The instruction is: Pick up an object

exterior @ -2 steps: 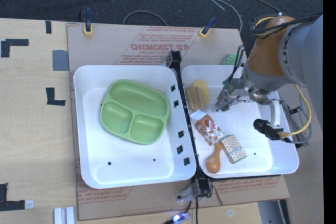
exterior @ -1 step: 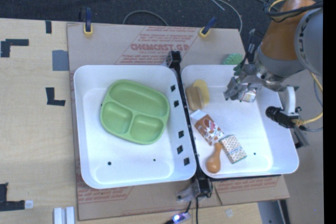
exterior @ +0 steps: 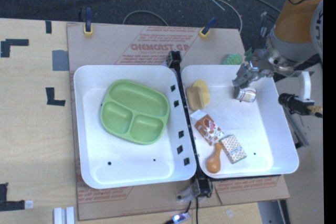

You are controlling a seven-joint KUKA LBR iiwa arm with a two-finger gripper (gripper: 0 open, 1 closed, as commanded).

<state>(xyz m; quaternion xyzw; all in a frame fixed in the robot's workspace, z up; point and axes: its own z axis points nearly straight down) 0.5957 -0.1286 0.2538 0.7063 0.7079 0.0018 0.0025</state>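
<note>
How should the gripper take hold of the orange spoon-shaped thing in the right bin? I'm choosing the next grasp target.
Grip the orange spoon across its narrow neck, coming straight down from above. It lies flat near the right bin's front wall, rounded end toward the front. The small box lies close beside its upper end, so set the fingers slightly lower.

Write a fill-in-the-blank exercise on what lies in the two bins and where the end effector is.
1. The green tray lies in the ____ bin as the camera sees it.
2. The tray has ____ compartments.
3. The end effector is over the ____ bin, just above a small white object.
4. The orange spoon lies beside the box, near that bin's ____ edge.

Missing words: left; three; right; front
</note>
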